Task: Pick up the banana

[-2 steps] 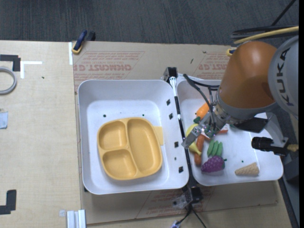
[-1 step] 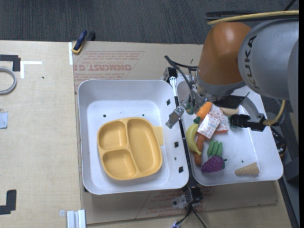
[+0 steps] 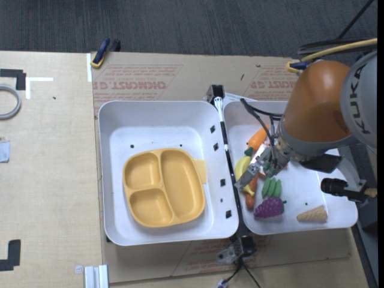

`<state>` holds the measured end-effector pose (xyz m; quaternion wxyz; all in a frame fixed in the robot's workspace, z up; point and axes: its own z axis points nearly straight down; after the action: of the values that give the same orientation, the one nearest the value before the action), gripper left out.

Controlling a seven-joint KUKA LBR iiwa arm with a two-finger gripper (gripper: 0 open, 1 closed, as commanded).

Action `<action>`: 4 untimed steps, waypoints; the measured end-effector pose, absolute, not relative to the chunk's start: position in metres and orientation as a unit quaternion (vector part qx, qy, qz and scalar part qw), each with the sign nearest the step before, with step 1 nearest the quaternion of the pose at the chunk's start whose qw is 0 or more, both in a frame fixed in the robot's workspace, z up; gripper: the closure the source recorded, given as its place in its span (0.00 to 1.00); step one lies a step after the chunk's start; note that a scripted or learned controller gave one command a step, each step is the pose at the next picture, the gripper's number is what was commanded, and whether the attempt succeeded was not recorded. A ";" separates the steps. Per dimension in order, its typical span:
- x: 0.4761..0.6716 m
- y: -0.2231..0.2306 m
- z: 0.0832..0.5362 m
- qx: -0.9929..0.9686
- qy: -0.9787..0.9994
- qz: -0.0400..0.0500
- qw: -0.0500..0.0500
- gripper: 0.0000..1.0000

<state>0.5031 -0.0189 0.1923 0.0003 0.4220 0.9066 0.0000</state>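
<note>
The arm (image 3: 327, 104) comes in from the right and bends down over the right bin (image 3: 336, 221), its orange band bulking large above the wrist. The gripper (image 3: 259, 165) sits low among a small heap of toy food by that bin's left wall. The banana (image 3: 242, 167) lies there too, yellow and curved, close against the wall, with the gripper's tip right at its side or touching it; whether the claw is clenched, released or grasping anything I cannot tell, since the wrist and the clutter hide it. Just above the gripper a carrot (image 3: 257, 138) lies at a slant, orange with a bit of green at its lower end. Below and to the right lies a green vegetable (image 3: 272, 188), and under that a bunch of purple grapes (image 3: 269, 207). A small red-orange piece (image 3: 249, 200) lies just left of the grapes. Well apart, toward the bin's front right corner, rests a tan wedge (image 3: 313, 215). The left bin (image 3: 114, 161) bears a yellow three-part plate (image 3: 163, 187), lying flat near its middle. Both bins stand on a cardboard sheet (image 3: 144, 77) on the bench.
</note>
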 end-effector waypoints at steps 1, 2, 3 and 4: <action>0.546 0.018 0.192 0.372 0.928 0.000 0.001 0.00; 0.568 0.053 0.192 0.313 0.950 0.000 0.001 0.00; 0.518 0.020 0.237 0.284 0.959 0.000 0.001 0.00; 0.538 0.028 0.192 0.205 0.979 0.000 0.000 0.00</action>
<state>0.5380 0.0279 0.1924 0.0003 0.2052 0.9787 0.0000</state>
